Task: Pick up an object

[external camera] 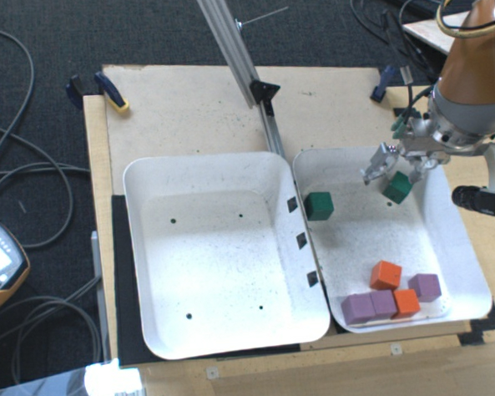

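Blocks cluster at the right bin's (450, 222) 6 o'clock: purple (369, 306), orange (387, 274). Farther, one green cube (318, 205) lies at 10 o'clock. Gripper (394, 172) at 1 o'clock grips another green block (397, 187). Lift step appears underway; next requires a steady raise.

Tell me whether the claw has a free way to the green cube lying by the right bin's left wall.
Probably yes. That green cube lies alone on bare floor, nothing on top, but near the right bin wall. The claw hovers to its right, beside another green block.
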Available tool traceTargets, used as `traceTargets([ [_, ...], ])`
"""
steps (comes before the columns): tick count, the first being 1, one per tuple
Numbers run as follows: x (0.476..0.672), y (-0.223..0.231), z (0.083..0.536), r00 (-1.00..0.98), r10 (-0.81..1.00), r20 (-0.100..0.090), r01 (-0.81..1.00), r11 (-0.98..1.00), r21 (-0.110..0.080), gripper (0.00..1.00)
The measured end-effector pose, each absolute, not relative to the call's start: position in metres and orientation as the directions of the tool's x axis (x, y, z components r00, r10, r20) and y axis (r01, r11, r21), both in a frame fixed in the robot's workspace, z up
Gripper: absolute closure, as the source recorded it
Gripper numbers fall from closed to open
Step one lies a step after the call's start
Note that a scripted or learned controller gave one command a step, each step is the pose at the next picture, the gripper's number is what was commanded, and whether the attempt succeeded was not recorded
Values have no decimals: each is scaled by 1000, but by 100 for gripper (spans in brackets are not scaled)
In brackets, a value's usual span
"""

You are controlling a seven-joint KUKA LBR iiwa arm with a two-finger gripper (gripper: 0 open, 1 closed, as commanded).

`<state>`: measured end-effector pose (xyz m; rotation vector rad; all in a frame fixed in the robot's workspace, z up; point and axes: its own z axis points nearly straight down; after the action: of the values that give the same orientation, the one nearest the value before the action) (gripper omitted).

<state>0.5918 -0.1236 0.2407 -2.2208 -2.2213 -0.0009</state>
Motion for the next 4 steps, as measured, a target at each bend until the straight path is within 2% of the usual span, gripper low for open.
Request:
traceTargets([
  [1,513,-197,333,8,1000,-7,1000,-8,9,0],
  [2,515,-192,327,0,1000,-1,1000,0,2,0],
  [4,515,-192,327,0,1000,-1,1000,0,2,0],
])
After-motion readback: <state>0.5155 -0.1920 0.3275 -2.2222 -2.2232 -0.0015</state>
